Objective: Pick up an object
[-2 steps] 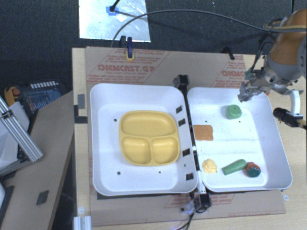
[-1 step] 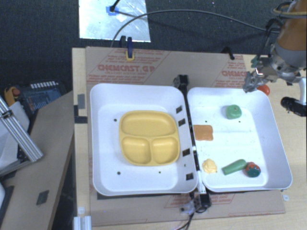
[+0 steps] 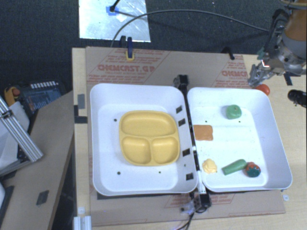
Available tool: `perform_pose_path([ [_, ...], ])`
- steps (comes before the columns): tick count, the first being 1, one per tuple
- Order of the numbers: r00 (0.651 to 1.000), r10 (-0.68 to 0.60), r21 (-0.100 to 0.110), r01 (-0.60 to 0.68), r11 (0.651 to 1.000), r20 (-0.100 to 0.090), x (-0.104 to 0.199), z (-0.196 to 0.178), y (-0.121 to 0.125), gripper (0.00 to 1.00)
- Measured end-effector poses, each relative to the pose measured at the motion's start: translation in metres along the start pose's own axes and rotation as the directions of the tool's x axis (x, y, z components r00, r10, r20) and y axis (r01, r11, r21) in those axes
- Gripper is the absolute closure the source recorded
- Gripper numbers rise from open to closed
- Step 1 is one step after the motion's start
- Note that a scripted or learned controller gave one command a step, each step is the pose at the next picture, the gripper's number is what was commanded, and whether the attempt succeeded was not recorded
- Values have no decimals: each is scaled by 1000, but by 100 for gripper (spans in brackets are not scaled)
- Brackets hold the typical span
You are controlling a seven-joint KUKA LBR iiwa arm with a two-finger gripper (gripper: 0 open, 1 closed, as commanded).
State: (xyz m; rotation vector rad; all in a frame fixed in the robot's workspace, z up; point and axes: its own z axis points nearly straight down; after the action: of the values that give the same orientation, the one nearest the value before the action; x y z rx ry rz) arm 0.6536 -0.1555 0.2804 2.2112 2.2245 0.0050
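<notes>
My gripper [image 3: 256, 75] hangs over the far right corner of the right bin [image 3: 268, 128], at the end of the grey arm with its orange band. Just below it, at the bin's rim, a small red-orange object [image 3: 263, 88] shows partly; I cannot tell whether it is held. Loose in the right bin lie a green round piece [image 3: 233, 111], a brown square [image 3: 203, 132], a cream lump [image 3: 209, 166], a green cylinder [image 3: 233, 166] and a red, green and blue ball [image 3: 253, 169].
The left bin [image 3: 103, 128] holds a yellow divided tray [image 3: 147, 137]. A black hinge strip [image 3: 188, 133] runs between the bins. Cables and a blue-and-yellow clamp [image 3: 129, 47] lie beyond the bins, and a metal rail [image 3: 19, 133] stands at the left.
</notes>
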Motion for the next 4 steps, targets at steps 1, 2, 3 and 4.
perform_pose_path([
  [1, 1000, -4, 3, 4, 1000, -3, 54, -3, -8, 100],
  [2, 1000, -4, 4, 4, 1000, -3, 109, -2, -16, 100],
  [3, 1000, -4, 5, 4, 1000, -3, 159, 10, -14, 100],
  [4, 1000, -3, 6, 3, 1000, -3, 204, 14, -26, 100],
])
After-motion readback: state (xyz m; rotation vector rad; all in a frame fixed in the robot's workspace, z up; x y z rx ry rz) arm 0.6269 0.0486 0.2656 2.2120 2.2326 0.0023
